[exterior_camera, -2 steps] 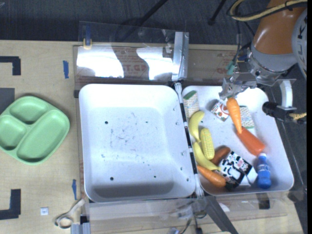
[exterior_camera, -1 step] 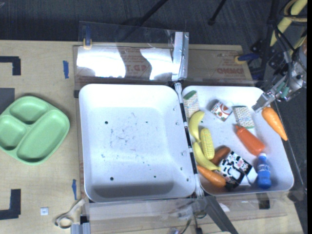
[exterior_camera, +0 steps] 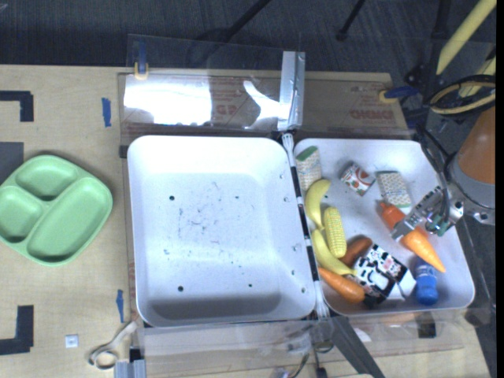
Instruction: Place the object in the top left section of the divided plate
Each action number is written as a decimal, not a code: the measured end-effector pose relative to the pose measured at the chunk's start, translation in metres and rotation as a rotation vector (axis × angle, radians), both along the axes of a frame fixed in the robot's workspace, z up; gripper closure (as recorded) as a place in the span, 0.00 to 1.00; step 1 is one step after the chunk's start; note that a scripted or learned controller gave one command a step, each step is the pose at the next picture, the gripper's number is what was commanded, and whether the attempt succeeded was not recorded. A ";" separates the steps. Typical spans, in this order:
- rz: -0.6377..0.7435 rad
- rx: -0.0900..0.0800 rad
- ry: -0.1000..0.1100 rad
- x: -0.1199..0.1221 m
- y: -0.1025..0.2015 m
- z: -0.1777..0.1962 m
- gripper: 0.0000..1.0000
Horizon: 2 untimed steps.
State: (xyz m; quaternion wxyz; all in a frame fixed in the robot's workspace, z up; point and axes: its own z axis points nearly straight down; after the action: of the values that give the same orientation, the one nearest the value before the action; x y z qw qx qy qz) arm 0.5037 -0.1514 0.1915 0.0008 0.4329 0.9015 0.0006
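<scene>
Camera view: my jaws hover over a carrot (grip state unclear); next, grasp, then plate.

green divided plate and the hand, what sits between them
In the camera view, the left white bin fills most of the stretch between the green divided plate and the hand; then come the banana and corn cob in the right bin.

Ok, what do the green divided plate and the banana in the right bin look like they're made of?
The green plate looks like molded plastic: uniform pale green, matte, with soft rounded section rims. The banana appears to be toy plastic: even yellow, smooth surface with a slight sheen, though foam or rubber can't be ruled out.
</scene>
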 end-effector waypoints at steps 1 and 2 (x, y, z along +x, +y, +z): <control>0.000 0.000 0.000 0.000 0.000 0.000 0.00; 0.351 -0.001 -0.004 0.038 0.083 -0.006 0.00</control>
State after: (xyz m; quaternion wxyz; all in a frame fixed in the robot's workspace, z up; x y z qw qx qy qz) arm 0.5413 -0.0680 0.1852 0.0027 0.2690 0.9631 0.0010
